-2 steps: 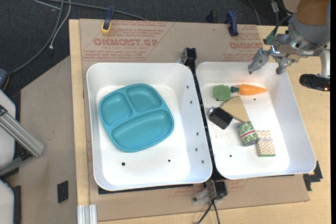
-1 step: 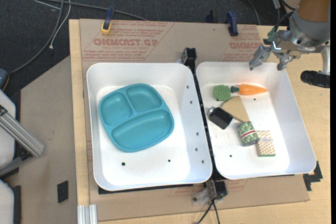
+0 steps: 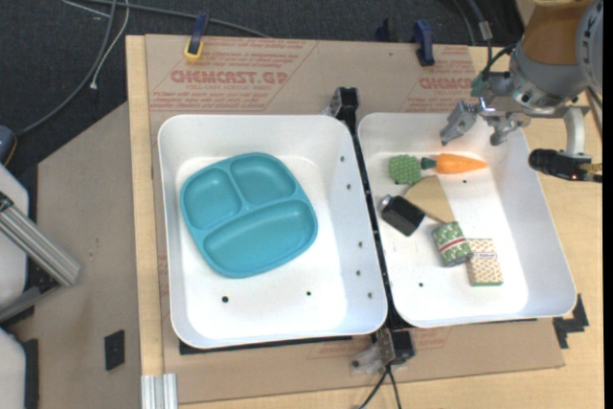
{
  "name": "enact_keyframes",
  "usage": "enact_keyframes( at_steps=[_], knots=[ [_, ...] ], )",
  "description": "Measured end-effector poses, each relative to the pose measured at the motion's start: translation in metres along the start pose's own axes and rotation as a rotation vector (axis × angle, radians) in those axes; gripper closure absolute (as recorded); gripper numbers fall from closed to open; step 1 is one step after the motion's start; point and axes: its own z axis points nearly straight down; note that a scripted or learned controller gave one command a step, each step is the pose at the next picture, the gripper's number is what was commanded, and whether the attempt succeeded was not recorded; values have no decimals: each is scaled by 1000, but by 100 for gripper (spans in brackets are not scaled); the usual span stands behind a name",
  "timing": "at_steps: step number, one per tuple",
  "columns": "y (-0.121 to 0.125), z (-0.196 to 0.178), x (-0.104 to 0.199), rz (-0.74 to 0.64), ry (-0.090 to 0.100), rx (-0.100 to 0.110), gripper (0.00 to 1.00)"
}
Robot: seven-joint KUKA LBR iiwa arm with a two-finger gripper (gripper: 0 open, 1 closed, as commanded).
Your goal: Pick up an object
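My gripper (image 3: 478, 125) hangs open over the far edge of the right bin (image 3: 536, 235), its two fingers spread apart with nothing between them. Just below it lies a toy carrot (image 3: 457, 164) with a green leafy top (image 3: 406, 170). Nearer the front of the same bin lie a black block (image 3: 402, 215), a tan flat card (image 3: 436, 202), a green patterned box (image 3: 450, 243) and a red-and-tan patterned box (image 3: 485, 262).
The left bin (image 3: 330, 283) holds a teal divided plate (image 3: 251, 214). A black clamp (image 3: 344, 101) sits at the far junction of the bins. Blue clips (image 3: 422, 43) hold the cardboard underlay. The arm's orange band (image 3: 560, 10) rises at the top right.
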Motion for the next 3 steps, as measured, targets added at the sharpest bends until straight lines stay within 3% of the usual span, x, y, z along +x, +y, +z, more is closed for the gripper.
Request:
enact_keyframes(
  at_steps=[1,2,3],
  knots=[
    [-3,58,5,-1,0,-1,0],
    [2,65,3,0,-7,-21,0],
    [1,58,4,-1,-4,-14,100]
  ],
)
